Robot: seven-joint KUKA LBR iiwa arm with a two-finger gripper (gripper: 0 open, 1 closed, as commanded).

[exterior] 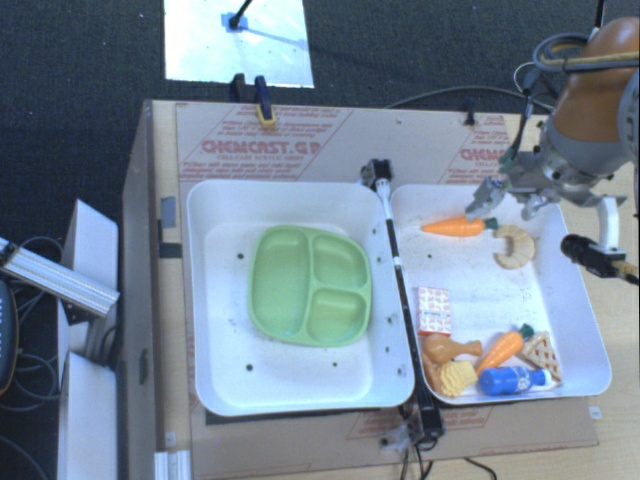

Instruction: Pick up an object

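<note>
along the near edge of the right bin [590, 363], a blue bottle [512, 379] is lying on its side, touching a waffle-patterned piece [542, 353], a small carrot [502, 348], a yellow ridged piece [457, 376] and a glossy brown drumstick [450, 349]. just behind them a flat packet [434, 309] with a red-and-white print is lying; its writing is too small to read. in the left bin [215, 298] a smooth green divided plate [309, 285] is sitting. farther back, a pale croissant [514, 246] and a long carrot [457, 227] are lying near the far wall. the gripper [512, 194] is hovering over that far edge, fingers spread apart and holding nothing. behind the bins, brown board is showing red print reading "chemcast gp".
</note>
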